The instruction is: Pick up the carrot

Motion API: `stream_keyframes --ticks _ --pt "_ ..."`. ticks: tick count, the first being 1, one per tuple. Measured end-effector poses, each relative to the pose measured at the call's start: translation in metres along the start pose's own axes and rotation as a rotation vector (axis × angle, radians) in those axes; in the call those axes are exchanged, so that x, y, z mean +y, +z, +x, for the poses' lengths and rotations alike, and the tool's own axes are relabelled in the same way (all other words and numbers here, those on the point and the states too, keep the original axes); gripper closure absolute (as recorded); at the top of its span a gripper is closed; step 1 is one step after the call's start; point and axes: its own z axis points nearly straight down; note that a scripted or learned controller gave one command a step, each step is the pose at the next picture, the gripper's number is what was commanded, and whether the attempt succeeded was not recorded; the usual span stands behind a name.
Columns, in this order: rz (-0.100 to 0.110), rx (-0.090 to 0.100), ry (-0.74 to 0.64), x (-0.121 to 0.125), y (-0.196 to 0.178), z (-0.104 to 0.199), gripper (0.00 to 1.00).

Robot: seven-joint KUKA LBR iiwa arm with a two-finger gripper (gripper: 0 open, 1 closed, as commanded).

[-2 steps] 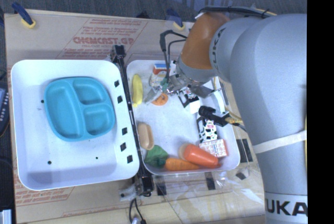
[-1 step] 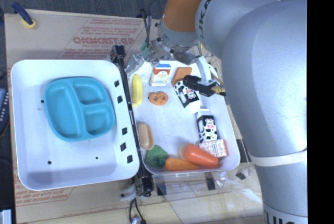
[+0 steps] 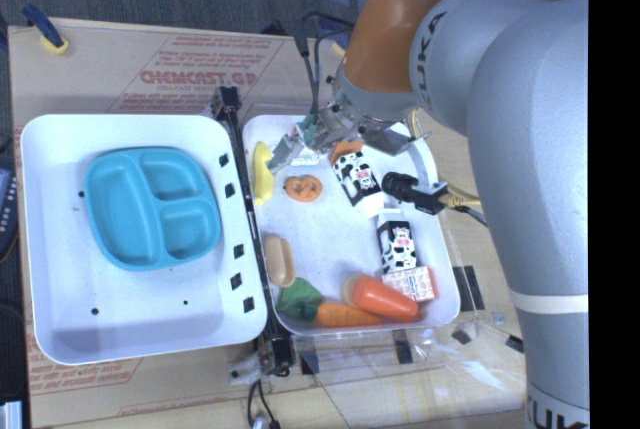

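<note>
Carrot (image 3: 348,315) lies at six o'clock in the right bin (image 3: 330,237), beside a green toy (image 3: 299,298). Your gripper (image 3: 292,149) hovers near eleven o'clock; its opening you cannot tell. Descend squarely across the carrot's width.

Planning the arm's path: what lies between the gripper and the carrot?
In the camera view, a pretzel lies just below the gripper; then bare bin floor down to the carrot.
</note>
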Motion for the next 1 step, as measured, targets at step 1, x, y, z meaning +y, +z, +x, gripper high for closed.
stream_keyframes --ticks 1 --pt "-0.003 -0.003 -0.184 0.0091 0.0075 -0.0491 0.00"
